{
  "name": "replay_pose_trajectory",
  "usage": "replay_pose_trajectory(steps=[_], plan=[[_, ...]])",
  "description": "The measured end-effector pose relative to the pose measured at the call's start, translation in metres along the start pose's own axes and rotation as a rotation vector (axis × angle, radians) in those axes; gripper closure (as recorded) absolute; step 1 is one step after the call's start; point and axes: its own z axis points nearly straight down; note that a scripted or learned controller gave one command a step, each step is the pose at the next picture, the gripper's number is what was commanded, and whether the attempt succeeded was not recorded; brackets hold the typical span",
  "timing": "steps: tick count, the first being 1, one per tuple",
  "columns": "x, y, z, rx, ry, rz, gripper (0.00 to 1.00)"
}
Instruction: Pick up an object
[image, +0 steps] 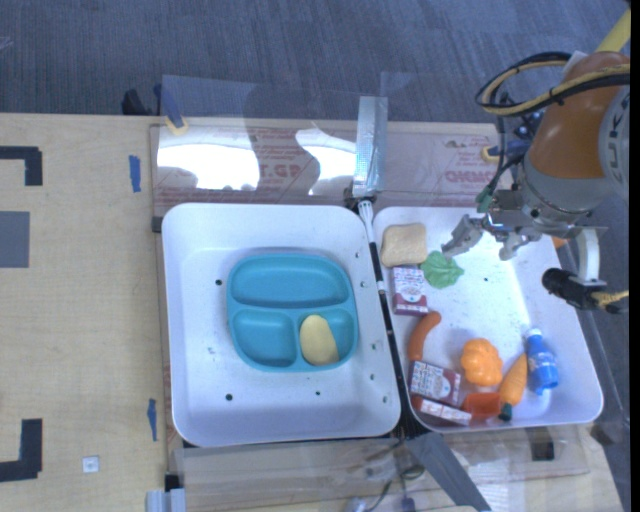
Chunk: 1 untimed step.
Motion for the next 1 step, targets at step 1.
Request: replay_pose_trajectory(steps=[1], plan=[[-0.0395, -0.0757, 0.103, -0.006, -0.001, 0.168, 0.0]])
